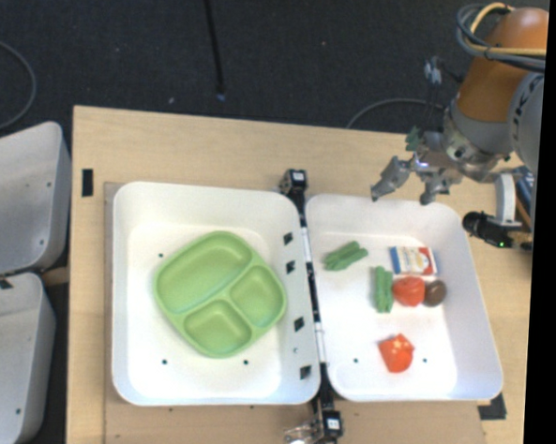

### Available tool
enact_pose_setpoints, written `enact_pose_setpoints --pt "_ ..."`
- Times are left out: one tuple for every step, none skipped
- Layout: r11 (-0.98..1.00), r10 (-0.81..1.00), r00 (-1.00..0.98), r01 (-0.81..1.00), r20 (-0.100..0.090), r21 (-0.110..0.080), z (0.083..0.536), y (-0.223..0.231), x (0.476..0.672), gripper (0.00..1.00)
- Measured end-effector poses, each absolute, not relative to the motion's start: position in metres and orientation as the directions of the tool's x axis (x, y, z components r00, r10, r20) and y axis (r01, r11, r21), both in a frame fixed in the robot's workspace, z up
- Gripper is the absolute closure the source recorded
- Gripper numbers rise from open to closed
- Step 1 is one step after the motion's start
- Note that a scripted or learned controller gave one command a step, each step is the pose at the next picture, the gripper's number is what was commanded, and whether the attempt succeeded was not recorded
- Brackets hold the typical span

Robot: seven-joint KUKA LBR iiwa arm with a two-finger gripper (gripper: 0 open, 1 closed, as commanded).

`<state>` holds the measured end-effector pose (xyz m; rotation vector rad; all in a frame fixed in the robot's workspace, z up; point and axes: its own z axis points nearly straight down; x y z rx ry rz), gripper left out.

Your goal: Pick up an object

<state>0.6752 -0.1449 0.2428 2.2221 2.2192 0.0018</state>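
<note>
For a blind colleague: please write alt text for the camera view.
The open gripper hovers above the right bin's far edge; inside lie toy foods. The left bin holds a green divided plate.

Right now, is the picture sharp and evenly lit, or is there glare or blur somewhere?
Camera view: soft overall; the white bins are bright, almost washed out; the floor behind is dark; the gripper looks slightly blurred; small items like the red object lack fine detail.

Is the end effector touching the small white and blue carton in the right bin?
Apart. The camera view shows the end effector over the bin's far rim, with bare white floor before the carton.
</note>
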Motion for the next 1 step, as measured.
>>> enact_pose_setpoints --pt "0.005 1.0 -0.005 1.0 -0.002 -0.001 0.197 -0.14 0.6806 0.0"
